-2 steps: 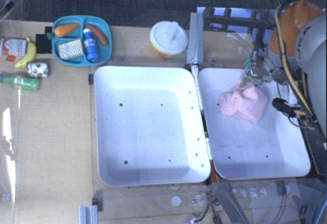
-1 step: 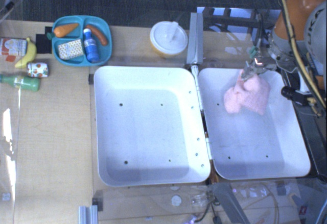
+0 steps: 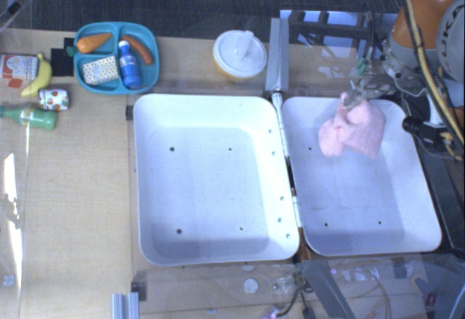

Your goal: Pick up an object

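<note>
Pink cloth (image 3: pixel 352 131) hangs bunched from the gripper (image 3: pixel 354 97), pinched between its fingers, over the right bin's (image 3: pixel 378 237) far part, near the back rim; open floor lies below it.

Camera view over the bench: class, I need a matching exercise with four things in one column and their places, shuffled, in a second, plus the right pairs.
Things:
1. pink cloth
2. blue divided tray
3. banana
4. white lidded cup

Places:
A. on the bench behind the left bin, near the gap between the bins
B. at the far left of the bench, beside a small can
C. in the right bin, under the gripper
D. on the bench behind the left bin's left corner

Pairs: 1-C, 2-D, 3-B, 4-A
</note>
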### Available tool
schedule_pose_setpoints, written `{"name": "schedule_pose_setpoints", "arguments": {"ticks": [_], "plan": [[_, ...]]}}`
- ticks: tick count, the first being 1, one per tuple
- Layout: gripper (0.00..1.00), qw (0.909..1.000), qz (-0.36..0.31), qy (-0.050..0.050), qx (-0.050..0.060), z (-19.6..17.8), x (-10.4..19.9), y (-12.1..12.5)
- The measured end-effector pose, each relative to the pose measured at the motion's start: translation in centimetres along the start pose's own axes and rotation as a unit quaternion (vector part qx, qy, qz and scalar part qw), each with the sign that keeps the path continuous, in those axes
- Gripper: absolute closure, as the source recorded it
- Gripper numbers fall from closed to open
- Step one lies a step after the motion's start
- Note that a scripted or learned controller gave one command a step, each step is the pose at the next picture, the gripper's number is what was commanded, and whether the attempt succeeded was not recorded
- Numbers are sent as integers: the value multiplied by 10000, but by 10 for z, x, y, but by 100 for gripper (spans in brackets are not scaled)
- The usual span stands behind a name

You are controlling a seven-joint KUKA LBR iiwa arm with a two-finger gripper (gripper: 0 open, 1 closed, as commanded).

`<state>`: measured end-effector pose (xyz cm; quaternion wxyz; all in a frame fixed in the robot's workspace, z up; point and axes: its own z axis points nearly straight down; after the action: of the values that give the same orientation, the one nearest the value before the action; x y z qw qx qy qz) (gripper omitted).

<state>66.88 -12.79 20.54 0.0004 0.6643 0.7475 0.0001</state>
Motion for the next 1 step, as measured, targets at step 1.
{"name": "schedule_pose_setpoints", "arguments": {"ticks": [1], "plan": [[100, 9918, -1278, 3, -1, 8, 1, 0]]}}
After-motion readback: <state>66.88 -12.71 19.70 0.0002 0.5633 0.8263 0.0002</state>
